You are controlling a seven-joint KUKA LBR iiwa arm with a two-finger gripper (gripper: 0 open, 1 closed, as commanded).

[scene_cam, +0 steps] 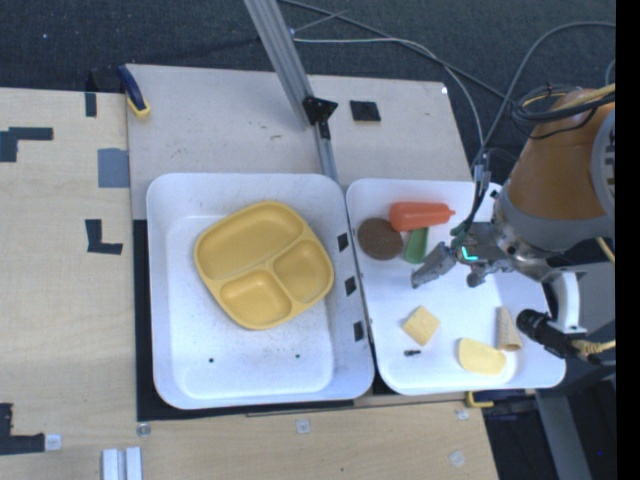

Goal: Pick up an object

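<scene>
Hovering over the right bin (560, 373), gripper (455, 265) spread open with nothing between its fingers, poised just right of the green piece (416, 245) and the orange carrot (420, 214). Beside those, a brown disc (379, 238); nearer the front, a yellow cheese wedge (421, 325), a yellow slice (481, 357) and what looks like a tan roll (507, 328), too small to be sure. In the left bin (170, 368), a yellow divided plate (263, 263), well apart from the arm.
</scene>
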